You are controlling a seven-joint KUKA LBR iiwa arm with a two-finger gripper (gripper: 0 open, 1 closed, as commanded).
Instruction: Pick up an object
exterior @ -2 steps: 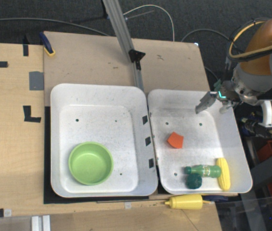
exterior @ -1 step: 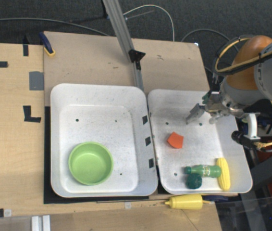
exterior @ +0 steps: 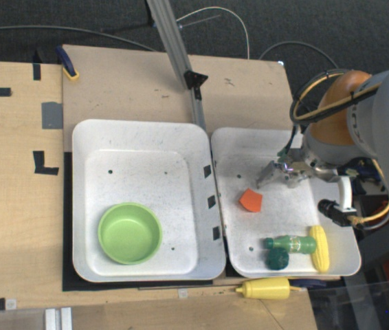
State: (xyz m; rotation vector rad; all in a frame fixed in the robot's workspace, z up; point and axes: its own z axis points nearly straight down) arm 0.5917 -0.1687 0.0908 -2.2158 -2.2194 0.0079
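A: Where is the gripper (exterior: 271,174) now?

B: It is low in the right bin (exterior: 239,143), near the far wall. Its 2 fingers look spread apart, and nothing sits between them.

A: What could it pick up?

B: The orange block (exterior: 251,200) is closest. It lies just beside the fingers, toward the front, not touching them. Nearer the front wall lie a green bottle (exterior: 287,245), a dark green lump (exterior: 276,258) and a yellow banana (exterior: 319,247). A green bowl (exterior: 130,233) sits in the left bin (exterior: 139,133).

A: So which step is this?

B: I think it is reaching. Nothing is held yet.

A: What comes next?

B: It should slide over the orange block, put 1 finger on each side, squeeze, then lift.
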